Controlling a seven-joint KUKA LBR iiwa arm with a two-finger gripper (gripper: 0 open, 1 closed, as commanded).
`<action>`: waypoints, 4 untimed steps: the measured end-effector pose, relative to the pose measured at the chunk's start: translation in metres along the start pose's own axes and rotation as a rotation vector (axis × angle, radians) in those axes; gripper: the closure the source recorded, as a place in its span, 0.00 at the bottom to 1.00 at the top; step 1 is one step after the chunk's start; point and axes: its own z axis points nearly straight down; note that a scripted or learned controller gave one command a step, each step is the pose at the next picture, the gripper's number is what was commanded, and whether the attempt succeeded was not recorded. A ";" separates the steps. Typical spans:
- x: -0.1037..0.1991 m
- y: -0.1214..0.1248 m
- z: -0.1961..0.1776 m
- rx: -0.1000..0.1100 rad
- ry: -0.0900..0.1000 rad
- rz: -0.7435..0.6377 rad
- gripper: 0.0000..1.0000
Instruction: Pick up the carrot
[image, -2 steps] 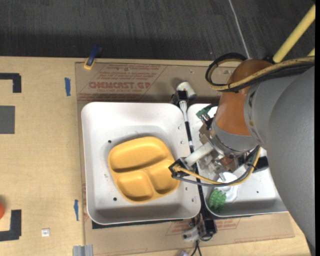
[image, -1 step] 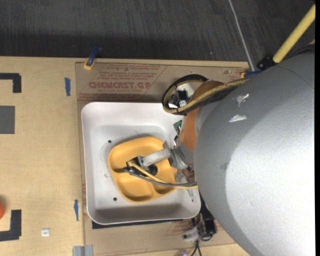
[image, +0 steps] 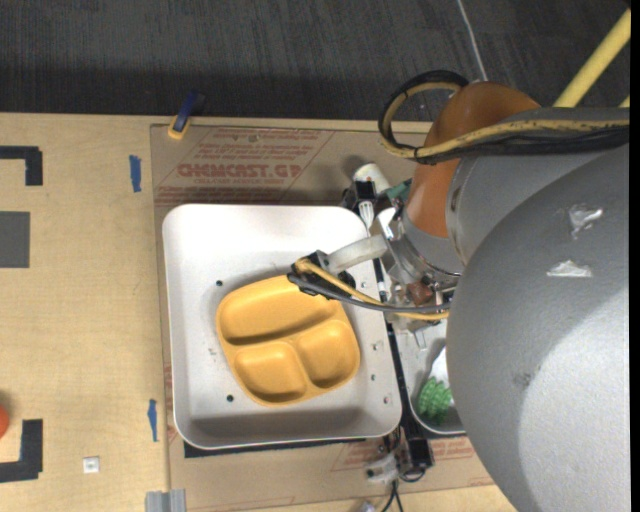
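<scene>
End effector (image: 408, 288): I've got it low over the seam between the two bins, right at the left bin's right-hand rim. Clenched or released, I cannot tell; the wrist is in my way.
Carrot: I cannot tell where it lies. Hidden, I'd guess, beneath the arm (image: 540, 330) in the right bin.
Right bin (image: 424, 424): a sliver is open to me, with a green knobbly thing (image: 433, 398) just beside its left wall.
Left bin (image: 190, 300): it carries a yellow divided plate (image: 285, 340), set at a slant, its upper right corner near the end effector.
Risk one: going down blind, I close on the green thing, or on nothing at all.
Risk two: this close to the seam, a straight descent catches a bin rim and shoves a bin.
Risk three: a drift leftward clips the plate's raised edge and skates it across the bin.
Open room: bare white floor runs along the left bin's top and left sides; straight up is free.
Counter (image: 80, 300): flat and open to the left. A small red-orange thing (image: 3, 420) sits at the far edge, well apart from the bins and too cut off to name.
</scene>
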 end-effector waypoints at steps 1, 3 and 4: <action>0.004 -0.004 0.000 0.000 -0.001 -0.046 1.00; -0.021 0.012 -0.005 0.002 -0.003 0.012 1.00; 0.033 0.006 0.029 0.000 -0.001 -0.039 1.00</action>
